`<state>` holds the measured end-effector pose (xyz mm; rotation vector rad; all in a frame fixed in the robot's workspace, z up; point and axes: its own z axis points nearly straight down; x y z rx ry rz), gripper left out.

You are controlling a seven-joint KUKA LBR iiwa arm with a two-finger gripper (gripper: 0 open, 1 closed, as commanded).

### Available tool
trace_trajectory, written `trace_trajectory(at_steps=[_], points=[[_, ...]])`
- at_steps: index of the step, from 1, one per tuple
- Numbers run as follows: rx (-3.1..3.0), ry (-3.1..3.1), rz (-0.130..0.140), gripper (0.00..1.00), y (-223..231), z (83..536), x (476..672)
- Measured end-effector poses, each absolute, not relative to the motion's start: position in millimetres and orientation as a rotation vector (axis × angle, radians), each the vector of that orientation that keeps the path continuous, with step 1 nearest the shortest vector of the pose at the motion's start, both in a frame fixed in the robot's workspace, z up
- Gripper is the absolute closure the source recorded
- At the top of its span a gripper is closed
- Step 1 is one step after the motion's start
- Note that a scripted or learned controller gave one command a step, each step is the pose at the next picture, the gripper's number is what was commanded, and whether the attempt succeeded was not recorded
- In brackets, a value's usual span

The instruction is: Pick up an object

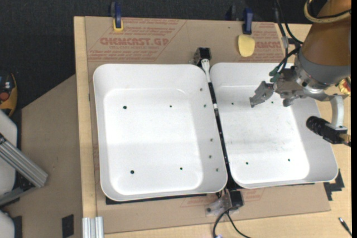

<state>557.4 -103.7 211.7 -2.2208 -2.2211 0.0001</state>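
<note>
My gripper (269, 96) hangs over the right white bin (312, 167), above its back half and toward its right side. The arm reaches in from the right, with its orange band above the wrist. I see nothing held at the gripper. A small pale yellow object (246, 45) lies on the brown board behind the right bin, outside it and well apart from the gripper.
The left white bin (106, 120) sits beside the right one, with a black strip (213, 103) between them. Both rest on a brown board (86, 64) held by two blue clamps (116, 10) at its back edge. Small dark dots mark both bin floors.
</note>
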Motion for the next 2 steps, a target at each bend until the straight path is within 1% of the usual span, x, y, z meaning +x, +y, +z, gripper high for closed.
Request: trace_trajectory(at_steps=[1, 2], points=[[-2.229, -2.233, -0.013, 0.0, -108.0, 345.3, 561.2], [-2.223, -2.227, -0.003, 1.0, -107.4, 348.0, 560.7]])
